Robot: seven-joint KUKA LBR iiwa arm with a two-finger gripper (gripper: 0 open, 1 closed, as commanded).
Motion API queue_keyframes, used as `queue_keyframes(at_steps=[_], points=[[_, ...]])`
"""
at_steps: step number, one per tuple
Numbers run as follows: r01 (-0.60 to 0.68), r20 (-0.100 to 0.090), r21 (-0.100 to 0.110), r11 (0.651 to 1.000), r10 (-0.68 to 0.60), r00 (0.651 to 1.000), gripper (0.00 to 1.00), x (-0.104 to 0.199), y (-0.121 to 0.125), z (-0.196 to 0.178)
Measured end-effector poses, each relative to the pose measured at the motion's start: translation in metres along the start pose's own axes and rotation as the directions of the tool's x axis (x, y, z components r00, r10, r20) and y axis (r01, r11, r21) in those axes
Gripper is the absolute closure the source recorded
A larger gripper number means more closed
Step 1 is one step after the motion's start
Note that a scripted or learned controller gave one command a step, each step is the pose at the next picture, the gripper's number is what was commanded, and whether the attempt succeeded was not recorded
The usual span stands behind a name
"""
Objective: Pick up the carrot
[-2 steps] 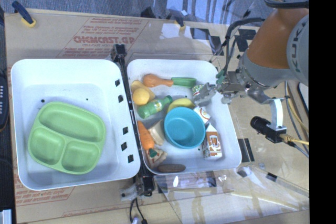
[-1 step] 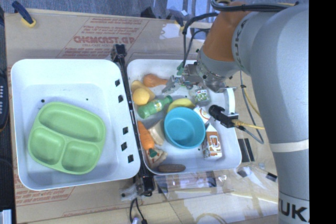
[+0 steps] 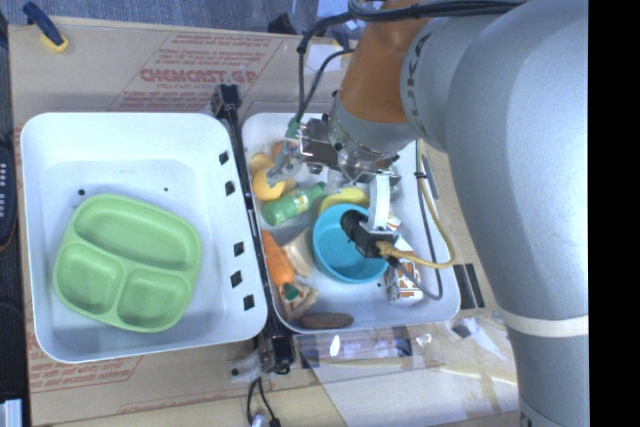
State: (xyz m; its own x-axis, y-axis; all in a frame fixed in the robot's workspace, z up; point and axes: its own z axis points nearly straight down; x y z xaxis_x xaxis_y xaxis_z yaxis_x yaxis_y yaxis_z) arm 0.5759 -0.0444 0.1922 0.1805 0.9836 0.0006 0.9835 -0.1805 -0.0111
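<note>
Grey arm (image 3: 520,145) overhangs the blue bowl (image 3: 345,257); carrot (image 3: 277,260) crowds its left, green bottle (image 3: 290,206) up-left; my tool (image 3: 295,153), grip I cannot tell.

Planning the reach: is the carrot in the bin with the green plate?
No, the carrot lies in the other bin, beside the blue bowl.

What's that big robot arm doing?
The robot arm reaches over the right bin, which is full of small things. Its pincer hangs over a yellow toy near the far end. The carrot it wants lies by the bin's left wall, beside a blue bowl, not yet picked up. A green plate sits in the left bin.
</note>
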Motion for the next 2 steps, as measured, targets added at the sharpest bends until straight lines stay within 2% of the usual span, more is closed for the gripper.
queue_keyframes(at_steps=[1, 2], points=[[-0.155, 0.005, -0.002, 0.988, 0.155, 0.988, 0.00, -0.019, 0.085, 0.000], [0.055, 0.004, -0.008, 0.998, -0.055, 0.999, 0.00, 0.002, 0.081, -0.078]])
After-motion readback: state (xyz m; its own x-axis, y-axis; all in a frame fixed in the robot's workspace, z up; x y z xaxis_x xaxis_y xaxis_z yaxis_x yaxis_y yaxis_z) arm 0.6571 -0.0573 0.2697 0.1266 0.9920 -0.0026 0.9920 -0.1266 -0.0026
